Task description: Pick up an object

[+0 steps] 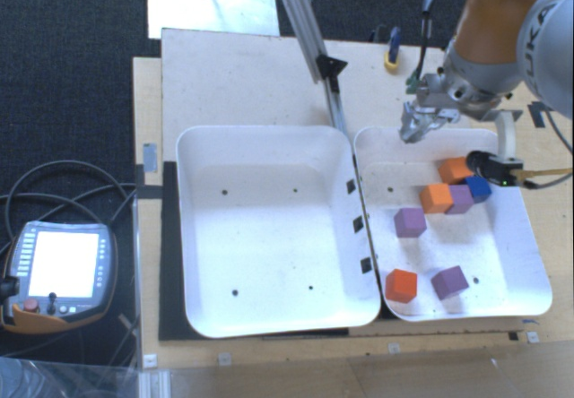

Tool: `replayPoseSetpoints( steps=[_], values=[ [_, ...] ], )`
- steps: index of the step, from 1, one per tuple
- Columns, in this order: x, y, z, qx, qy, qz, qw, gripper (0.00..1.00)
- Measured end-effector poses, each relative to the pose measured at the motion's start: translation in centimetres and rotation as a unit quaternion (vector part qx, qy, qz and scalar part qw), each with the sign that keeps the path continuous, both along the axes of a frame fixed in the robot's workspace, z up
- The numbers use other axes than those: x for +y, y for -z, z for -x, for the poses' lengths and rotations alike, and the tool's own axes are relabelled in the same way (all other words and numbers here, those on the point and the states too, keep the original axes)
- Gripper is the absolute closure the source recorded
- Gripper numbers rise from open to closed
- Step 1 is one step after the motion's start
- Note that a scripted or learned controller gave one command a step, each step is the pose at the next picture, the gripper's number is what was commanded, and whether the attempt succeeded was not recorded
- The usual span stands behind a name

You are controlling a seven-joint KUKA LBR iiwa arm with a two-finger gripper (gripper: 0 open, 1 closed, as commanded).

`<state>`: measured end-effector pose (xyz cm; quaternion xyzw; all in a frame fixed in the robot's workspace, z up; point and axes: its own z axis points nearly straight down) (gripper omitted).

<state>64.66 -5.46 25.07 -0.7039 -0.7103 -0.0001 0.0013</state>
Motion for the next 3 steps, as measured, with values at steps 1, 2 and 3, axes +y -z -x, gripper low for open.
replayPoseSetpoints(
  steps=[1, 2, 3],
  values=[
    [6.2, 0.4, 1.7, -0.001, -0.001, -0.0006, 1.0000, 1.00],
    [10.7, 1.3, 3.7, 0.000, 0.000, 0.0000, 1.0000, 1.00],
    [14.9, 1.3, 4.9, 0.000, -0.001, -0.0001, 1.0000, 1.00]
  ],
)
